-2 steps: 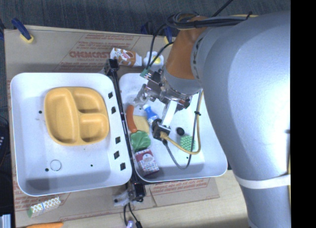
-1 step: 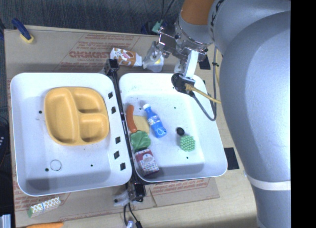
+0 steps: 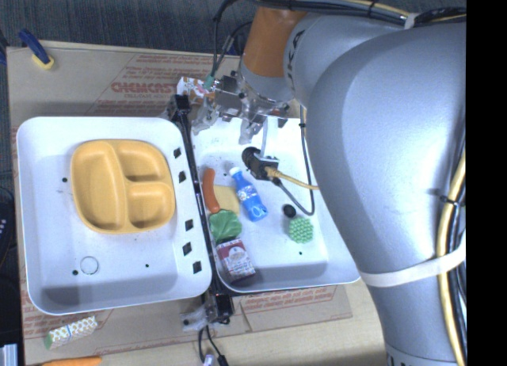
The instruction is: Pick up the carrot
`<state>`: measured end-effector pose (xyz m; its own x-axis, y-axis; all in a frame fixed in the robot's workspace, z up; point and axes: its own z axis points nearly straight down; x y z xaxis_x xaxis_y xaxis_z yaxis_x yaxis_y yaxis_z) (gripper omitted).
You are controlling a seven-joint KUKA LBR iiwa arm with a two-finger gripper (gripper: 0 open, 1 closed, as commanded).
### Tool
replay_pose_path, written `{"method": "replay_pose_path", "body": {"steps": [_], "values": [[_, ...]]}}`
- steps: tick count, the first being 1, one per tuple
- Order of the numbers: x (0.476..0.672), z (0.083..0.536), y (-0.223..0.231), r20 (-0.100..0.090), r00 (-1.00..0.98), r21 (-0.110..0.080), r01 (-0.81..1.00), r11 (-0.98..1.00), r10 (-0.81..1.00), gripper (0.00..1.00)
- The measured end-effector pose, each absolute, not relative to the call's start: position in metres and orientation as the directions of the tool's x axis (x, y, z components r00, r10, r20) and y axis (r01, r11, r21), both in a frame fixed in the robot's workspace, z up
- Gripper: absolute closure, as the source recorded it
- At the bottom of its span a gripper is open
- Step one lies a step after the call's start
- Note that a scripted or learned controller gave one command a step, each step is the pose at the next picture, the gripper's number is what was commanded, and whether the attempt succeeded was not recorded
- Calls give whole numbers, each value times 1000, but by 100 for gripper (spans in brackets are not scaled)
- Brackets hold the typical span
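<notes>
Orange, slender carrot [image 3: 209, 188] beside blue bottle [image 3: 249, 196]

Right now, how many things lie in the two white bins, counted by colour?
Yellow: 2, divided tray and flat yellow piece
Orange: 1, carrot
Blue: 1, bottle
Green: 2, leafy piece and bumpy ball
Red: 1, packet
Total: 7

two bins side by side. left bin [image 3: 32, 198] holds a divided tray [image 3: 123, 184]. in right bin [image 3: 317, 265], carrot [image 3: 209, 189] lies by the left wall, bottle [image 3: 248, 196] just right of it, box [image 3: 234, 260] at near side, gripper [image 3: 238, 115] over far end.
</notes>
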<state>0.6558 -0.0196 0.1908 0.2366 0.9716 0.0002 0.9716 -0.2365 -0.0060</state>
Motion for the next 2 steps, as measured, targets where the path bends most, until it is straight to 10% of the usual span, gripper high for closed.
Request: {"method": "replay_pose_path", "body": {"steps": [1,2], "values": [[618,191,21,1,179,-6,984,-179,984,0],[656,192,46,-1,267,-3,964,-267,964,0]]}}
